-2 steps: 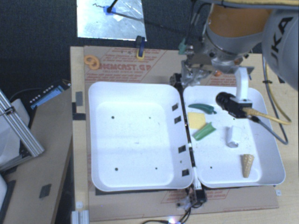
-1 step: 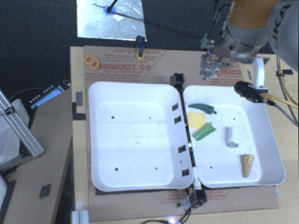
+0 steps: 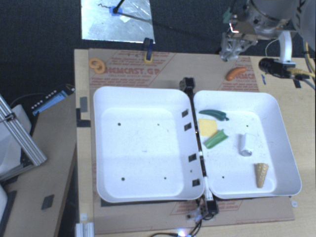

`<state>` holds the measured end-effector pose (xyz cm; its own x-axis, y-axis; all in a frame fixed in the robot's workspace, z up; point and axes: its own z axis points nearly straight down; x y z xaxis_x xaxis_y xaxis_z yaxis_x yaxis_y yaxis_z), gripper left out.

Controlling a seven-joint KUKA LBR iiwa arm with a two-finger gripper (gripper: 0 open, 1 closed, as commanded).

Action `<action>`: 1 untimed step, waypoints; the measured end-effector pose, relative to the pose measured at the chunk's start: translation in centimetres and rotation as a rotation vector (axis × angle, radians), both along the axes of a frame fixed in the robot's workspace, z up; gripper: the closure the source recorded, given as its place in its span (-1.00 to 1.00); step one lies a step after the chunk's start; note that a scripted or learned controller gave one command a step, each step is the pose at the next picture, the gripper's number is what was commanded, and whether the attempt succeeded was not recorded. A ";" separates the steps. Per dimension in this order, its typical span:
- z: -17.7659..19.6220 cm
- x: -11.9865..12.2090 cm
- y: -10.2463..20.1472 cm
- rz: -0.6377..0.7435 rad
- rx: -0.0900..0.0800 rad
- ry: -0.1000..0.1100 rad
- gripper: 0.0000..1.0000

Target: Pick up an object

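While the grey arm reaches in from the two o'clock corner of the view, its pincer (image 3: 231, 52) hangs above the desk (image 3: 163, 65) beyond the far rim of the bins, well apart from everything inside them; whether it is wide or narrow I cannot tell, and nothing can be seen held in it.

Two shallow white bins sit side by side on a printed cardboard sheet. The left bin (image 3: 106, 102) takes the nine o'clock half; the right bin (image 3: 276, 112) takes the three o'clock half, and a black hinge-like strip with clips runs between them.

All the loose things in the bins lie in the right one. A dark green pepper-like piece (image 3: 213, 114) lies toward twelve o'clock of that bin. Just below it is a flat yellow piece (image 3: 207, 127), and a lighter green pod (image 3: 216, 139) lies touching or overlapping the yellow piece's lower edge. At the bin's middle lies a small grey-white tube (image 3: 244, 144). A tan cone (image 3: 261, 174) lies toward five o'clock, near the front rim, point toward the viewer.

Outside the bins, an orange sausage-shaped toy (image 3: 236, 73) rests on the cardboard just under the pincer's side, at one o'clock. A small pretzel-like ring (image 3: 97, 65) lies at eleven o'clock, and a yellow and blue clamp (image 3: 147, 51) grips the far edge of the cardboard at twelve o'clock.
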<state>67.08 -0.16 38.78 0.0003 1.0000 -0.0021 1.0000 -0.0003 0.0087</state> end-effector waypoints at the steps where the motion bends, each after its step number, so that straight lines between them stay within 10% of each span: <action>1: 4.6 -0.6 9.2 0.013 0.006 0.001 1.00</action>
